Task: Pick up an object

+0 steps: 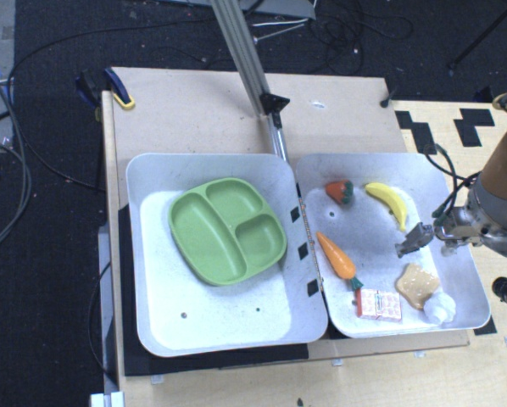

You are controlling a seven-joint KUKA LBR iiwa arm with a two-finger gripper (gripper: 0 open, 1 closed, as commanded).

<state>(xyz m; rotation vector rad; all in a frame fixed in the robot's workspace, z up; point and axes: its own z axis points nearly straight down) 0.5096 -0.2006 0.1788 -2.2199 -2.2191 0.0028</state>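
The right bin (368, 227) holds a yellow banana (389, 200) at its far side, a small red fruit with a green top (340, 192), an orange carrot (337, 257) near its left wall, a slice of toast (417, 285), a red and white box (379, 304) and a small white object (441, 309) at the near right corner. My gripper (413, 241) reaches in from the right and hovers between the banana and the toast, a little above the toast. Nothing shows in its grasp.
The left bin (156, 312) carries a green divided plate (228, 230). A slanted metal pole (241, 41) runs down to the gap between the bins. The arm's grey body (495, 202) stands over the right bin's right wall.
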